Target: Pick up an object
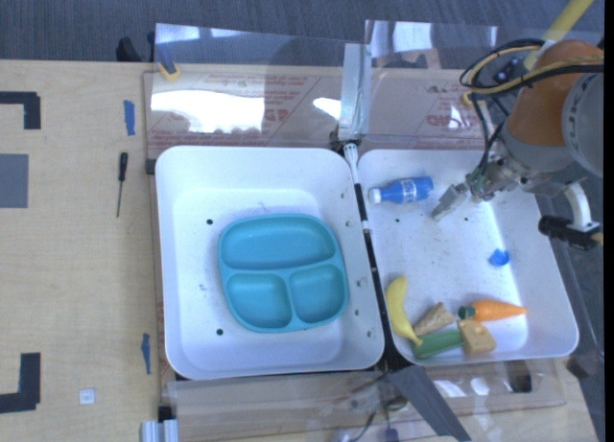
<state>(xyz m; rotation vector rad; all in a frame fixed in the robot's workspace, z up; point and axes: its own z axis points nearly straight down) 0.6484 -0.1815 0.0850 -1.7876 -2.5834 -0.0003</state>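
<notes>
The bottle, the likeliest thing to pick, lies on its side in the right bin, just left of the gripper, whose jaws hang slightly apart with nothing between them. Going by size: the blue tray sits well off to the left in the left bin, out of play. Below the jaws, against the near wall, cluster a banana, carrot, green piece and tan blocks, crowded and awkward to enter. A small blue bit lies alone between. The bottle has open floor around it, though the bin's back wall is close.
</notes>
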